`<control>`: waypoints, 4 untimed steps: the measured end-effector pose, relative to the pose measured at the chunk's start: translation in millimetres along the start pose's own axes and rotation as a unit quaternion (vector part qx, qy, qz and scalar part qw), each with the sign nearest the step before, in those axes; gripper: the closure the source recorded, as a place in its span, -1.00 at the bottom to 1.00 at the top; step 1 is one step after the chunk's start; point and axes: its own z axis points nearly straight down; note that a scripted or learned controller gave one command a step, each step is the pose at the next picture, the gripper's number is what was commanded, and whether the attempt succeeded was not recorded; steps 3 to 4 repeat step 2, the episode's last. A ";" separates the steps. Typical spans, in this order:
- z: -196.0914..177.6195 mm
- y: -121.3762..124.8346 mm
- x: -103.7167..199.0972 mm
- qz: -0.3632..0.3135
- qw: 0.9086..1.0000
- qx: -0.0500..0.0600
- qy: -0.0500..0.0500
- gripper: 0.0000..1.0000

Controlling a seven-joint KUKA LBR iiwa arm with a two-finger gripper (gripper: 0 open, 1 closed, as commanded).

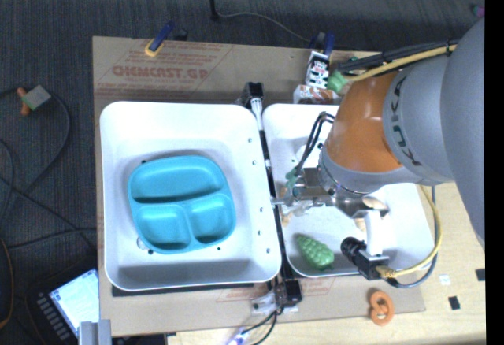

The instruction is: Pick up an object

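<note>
Grey arm (441, 99) — green object (313, 250) slantwise

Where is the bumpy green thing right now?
The bumpy green thing lies in the right bin, near its front left corner, just below the robot arm.

My arm (409, 123) reaches over the right bin (409, 253), my gripper (303, 198) low near its left wall. A green object (314, 250) lies just below it. The left bin (118, 178) holds a blue divided tray (181, 203).
</note>
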 end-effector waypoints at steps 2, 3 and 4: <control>0.0 0.0 -73.9 0.001 1.000 -0.001 0.000 1.00; 0.0 0.0 -73.9 0.001 1.000 -0.001 0.000 1.00; 0.0 0.0 -73.9 0.001 1.000 -0.001 0.000 1.00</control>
